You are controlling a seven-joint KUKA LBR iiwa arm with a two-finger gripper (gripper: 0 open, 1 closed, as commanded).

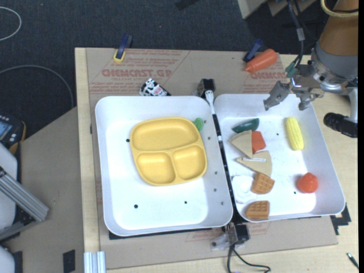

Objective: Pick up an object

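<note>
Where pincer [291, 97] hovers open, bin rim [267, 98]

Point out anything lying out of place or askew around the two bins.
A carrot lies on the bench beyond the right bin, outside both bins. A small black-and-white toy sits on the bench behind the left bin. The yellow tray lies slightly askew, with a green piece at its far corner.

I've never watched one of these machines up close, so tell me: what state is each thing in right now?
tool: open, holding nothing, above the right bin's far edge
yellow tray: upright in the left bin, compartments bare
corn cob: lying loose in the right bin
red tomato: resting loose
waffle pieces: lying flat
</note>
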